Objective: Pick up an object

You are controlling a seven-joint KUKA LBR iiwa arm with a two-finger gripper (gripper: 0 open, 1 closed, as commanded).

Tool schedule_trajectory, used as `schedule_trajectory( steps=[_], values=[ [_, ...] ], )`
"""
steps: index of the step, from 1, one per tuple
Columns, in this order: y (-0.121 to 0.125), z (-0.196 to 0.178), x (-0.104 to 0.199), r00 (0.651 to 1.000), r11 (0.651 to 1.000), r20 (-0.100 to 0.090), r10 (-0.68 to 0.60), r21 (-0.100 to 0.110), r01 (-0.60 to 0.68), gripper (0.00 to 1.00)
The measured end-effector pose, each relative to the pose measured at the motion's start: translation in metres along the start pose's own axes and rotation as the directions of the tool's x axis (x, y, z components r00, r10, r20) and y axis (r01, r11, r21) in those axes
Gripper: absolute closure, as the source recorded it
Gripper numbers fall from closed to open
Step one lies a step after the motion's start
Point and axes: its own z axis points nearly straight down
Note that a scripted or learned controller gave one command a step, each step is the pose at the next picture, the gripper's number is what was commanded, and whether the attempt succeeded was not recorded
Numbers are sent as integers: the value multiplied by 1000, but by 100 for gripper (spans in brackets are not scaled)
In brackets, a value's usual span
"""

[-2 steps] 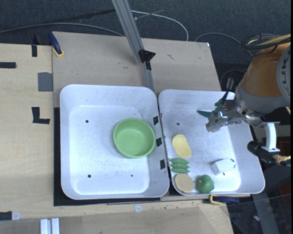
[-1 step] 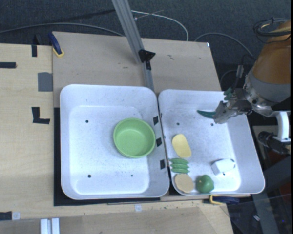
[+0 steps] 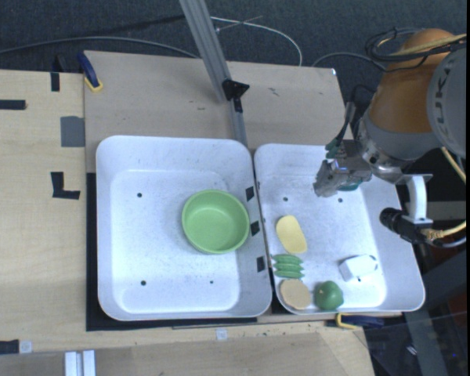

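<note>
My gripper [image 3: 330, 185] hangs over the upper part of the right bin [image 3: 392, 245], pointing down and left. Nothing shows between its fingers. Below it in that bin lie a yellow oval piece [image 3: 291, 234], a green ribbed piece [image 3: 288, 267], a tan round piece [image 3: 295, 294], a dark green round object [image 3: 327, 294] and a white object [image 3: 358, 267]. A green bowl [image 3: 215, 221] sits in the left bin [image 3: 125, 210], well to the left of the gripper.
A grey pole [image 3: 207, 41] slants down from the top to the seam between the bins. Cables [image 3: 258, 30] lie on the dark floor behind the bench. The arm's body [image 3: 411, 92] fills the upper right.
</note>
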Motion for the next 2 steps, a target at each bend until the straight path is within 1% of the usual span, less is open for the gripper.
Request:
schedule_trajectory(
  steps=[1, 2],
  values=[
    [12, 14, 54, 1000, 1000, -1, -1, 1, 1, 100],
    [32, 19, 94, 1000, 1000, 0, -1, -1, 1, 100]
  ],
)
